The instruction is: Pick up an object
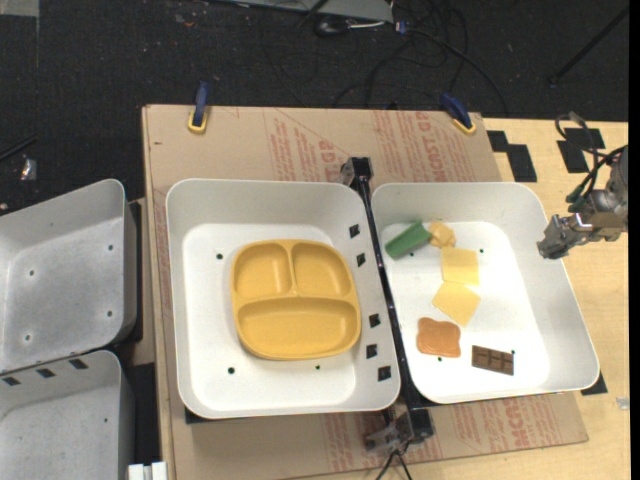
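Observation:
The right bin [530,268] holds several small items: a green piece [406,239] beside a small yellow lump [441,234] at the back left, two pale yellow squares [460,266] [457,302] in the middle, an orange-brown slice [438,337], and a dark brown bar [492,359] near the front. My gripper [557,242] hangs at the far right, above the right bin's outer rim and well apart from all the items. Nothing is visibly held in it.
The left bin [200,268] contains a yellow divided plate [296,299]. Both bins rest on a cardboard sheet [300,133] clamped at the back. Grey metal trays [60,258] lie off to the left, and cables cross the dark floor behind.

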